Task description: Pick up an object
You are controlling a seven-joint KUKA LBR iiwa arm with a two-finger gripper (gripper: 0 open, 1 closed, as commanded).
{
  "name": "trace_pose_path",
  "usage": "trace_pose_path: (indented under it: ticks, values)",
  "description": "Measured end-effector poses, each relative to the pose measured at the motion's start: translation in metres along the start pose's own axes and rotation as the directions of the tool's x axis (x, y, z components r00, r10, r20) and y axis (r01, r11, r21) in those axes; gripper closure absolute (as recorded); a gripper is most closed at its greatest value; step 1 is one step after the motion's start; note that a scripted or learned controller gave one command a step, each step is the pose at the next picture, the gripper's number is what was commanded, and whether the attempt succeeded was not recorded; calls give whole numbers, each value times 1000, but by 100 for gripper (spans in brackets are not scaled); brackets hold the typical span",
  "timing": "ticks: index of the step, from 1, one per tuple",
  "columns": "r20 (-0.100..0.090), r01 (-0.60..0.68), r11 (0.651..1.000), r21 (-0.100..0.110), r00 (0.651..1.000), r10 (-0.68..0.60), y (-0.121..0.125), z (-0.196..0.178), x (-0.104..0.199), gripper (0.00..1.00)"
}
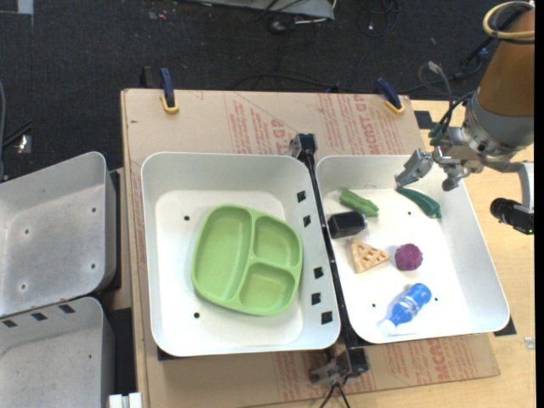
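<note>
**Gripper poised over the far edge of the right bin**

The gripper (433,170) hangs above the far right corner of the right bin (484,253), its two fingers spread wide with nothing between them. One finger (414,169) points left over the bin's far rim; the other sits just beside a dark green pod-shaped piece (422,201) lying on the bin floor.

Further left in the same bin lie a lighter green piece (359,201) and, just near of it, a black block (346,223). Toward the middle rest a pizza slice toy (369,257) and a purple ball (409,257), close together. A blue bottle (406,305) lies nearest the front wall.

The left bin (161,253) holds a green divided plate (248,260). Both bins sit on the worktop (238,117).
</note>
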State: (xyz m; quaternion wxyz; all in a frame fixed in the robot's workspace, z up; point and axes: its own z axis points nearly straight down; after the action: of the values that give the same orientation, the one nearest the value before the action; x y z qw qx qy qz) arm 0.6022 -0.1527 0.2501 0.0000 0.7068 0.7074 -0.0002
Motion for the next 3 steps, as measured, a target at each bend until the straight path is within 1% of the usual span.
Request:
trace_pose_path:
  ticks: [1,2,3]
  values:
    - [-1,-1,1000,4,1000,1,-1,43,3,0]
    - [-1,-1,1000,6,1000,1,2,107,8,0]
    - [-1,-2,1000,4,1000,2,1,160,8,0]
